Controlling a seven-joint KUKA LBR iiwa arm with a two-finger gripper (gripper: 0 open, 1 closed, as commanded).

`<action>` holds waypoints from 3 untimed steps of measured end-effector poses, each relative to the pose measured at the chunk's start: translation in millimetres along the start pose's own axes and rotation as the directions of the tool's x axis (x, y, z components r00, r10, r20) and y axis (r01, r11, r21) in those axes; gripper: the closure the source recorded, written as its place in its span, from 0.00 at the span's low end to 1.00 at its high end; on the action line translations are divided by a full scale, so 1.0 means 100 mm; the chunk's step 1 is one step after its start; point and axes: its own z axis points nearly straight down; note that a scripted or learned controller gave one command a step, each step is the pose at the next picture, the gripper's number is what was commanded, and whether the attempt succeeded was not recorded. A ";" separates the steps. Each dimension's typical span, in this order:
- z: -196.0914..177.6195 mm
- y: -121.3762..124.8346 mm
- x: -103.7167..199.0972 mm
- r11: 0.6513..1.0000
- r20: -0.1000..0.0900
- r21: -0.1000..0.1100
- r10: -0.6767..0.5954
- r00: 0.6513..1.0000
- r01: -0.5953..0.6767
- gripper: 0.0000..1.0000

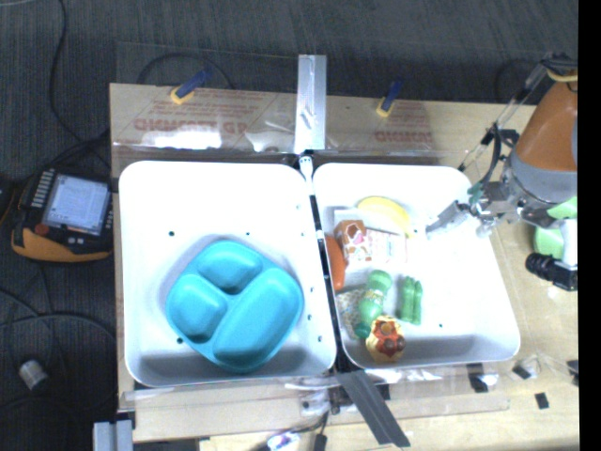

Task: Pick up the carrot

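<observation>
Jaws [441,222] of mine hang over the right bin's [488,294] upper right part, pointing left; I cannot tell how they stand. Nothing sits between them. Just left of me lies a yellow banana-like piece [385,210] on a white packet [378,244]. Carrot [337,263] lies along the bin's left wall, well apart from me. Two green pieces [410,299] and a red-and-yellow toy [386,337] lie lower. A blue divided tray [235,302] fills the left bin [150,205] on the worktop [216,120].
</observation>
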 end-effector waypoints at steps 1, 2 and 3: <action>0.22 -0.11 0.01 0.999 -0.001 0.000 -0.038 0.999 0.038 0.00; 0.41 -0.13 0.65 0.997 -0.003 -0.001 -0.073 0.997 0.073 0.00; 0.13 0.57 0.91 0.999 0.000 -0.002 -0.043 0.999 0.043 0.00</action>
